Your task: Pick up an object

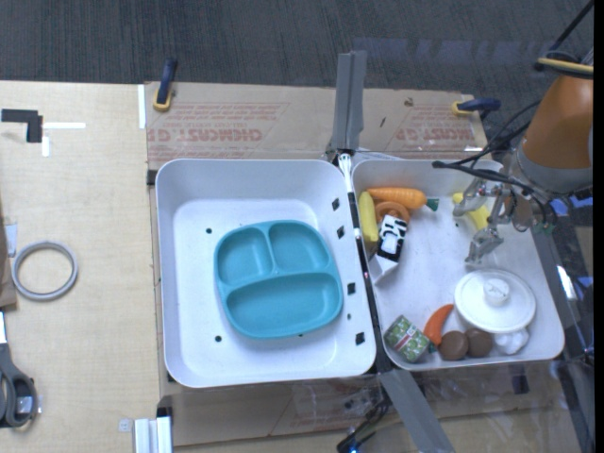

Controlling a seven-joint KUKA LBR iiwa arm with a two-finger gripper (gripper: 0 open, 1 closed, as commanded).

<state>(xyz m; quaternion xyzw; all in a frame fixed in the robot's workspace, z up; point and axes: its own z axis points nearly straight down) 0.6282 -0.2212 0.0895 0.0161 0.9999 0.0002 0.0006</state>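
Note:
My gripper [487,225] hangs over the upper right part of the right bin [429,262], its metal fingers pointing down with a gap between them and nothing held. Something small and yellow [478,213] lies just beside the fingers. A white lidded bowl [494,300] sits right below the gripper. Along the bin's left side lie an orange carrot [396,197], a yellow banana [367,217] and a black-and-white item [391,237]. Near the front edge are a green packet [407,339], a small carrot [437,322] and two brown round objects [466,344].
The left bin [179,281] holds a blue divided plate [278,277]. A grey divider post [349,102] stands between the bins at the back. On the bench at far left lie a roll of tape [41,270] and scissors [14,394]. Cables trail near the arm at right.

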